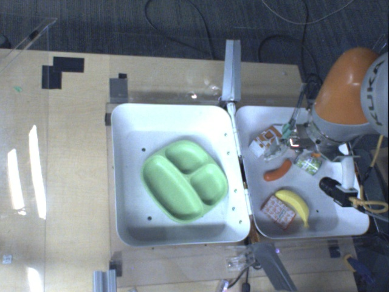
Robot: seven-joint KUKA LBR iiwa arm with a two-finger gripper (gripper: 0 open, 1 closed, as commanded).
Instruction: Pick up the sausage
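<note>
Plainly, the sausage [278,171] lay loose in the right bin [358,227], above the banana [294,204], with the gripper [294,143] poised just beside it; whether the claw was parted or closed could not be told. It looked light, smooth and rounded, probably slippery, so gripping across its middle seemed wisest.

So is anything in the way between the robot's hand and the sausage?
Nothing visible is. The gripper hangs over the right bin, just above the sausage, with bare bin floor between them. A white and orange packet lies close on the left and a small green packet on the right, beside the path rather than across it.
</note>
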